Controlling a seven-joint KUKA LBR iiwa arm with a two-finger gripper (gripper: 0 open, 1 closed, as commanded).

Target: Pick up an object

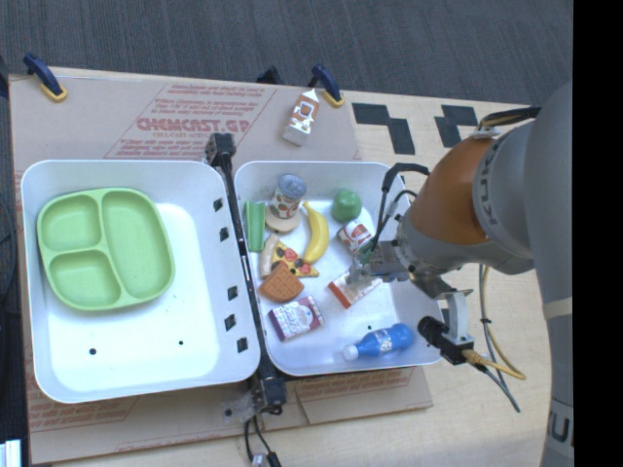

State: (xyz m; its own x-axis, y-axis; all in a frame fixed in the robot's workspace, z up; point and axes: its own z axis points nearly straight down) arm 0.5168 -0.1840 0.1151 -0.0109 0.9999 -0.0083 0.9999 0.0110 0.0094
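Bins, two, white and shallow, side by side on the surface. Landmark: the banana [315,233], one, yellow, lying in the right bin [414,356].

- Left bin [146,358]: one green divided tray [105,249], three compartments, well left of the banana.
- Green ball [347,204]: one, just up and right of the banana.
- Small figure with a blue cap [287,200]: one, just up and left of the banana.
- Green stick [255,226]: one, left of the banana, along the bin's left wall.
- Pizza slice toy [288,259]: one, touching the banana's lower end.
- Waffle-like brown piece [282,284]: one, below the banana.
- Dark red packet [295,318]: one, further below.
- Blue bottle [382,342]: one, lying on its side, below and right of the banana.
- Red-and-white can [354,234]: one, right of the banana.
- Red-and-white carton [352,290]: one, below and right of the banana, directly under the gripper [368,269].
- Gripper: one, low over the right bin; whether its fingers are open or closed cannot be told.
- Small carton [302,117]: one, outside the bins, well above the banana.
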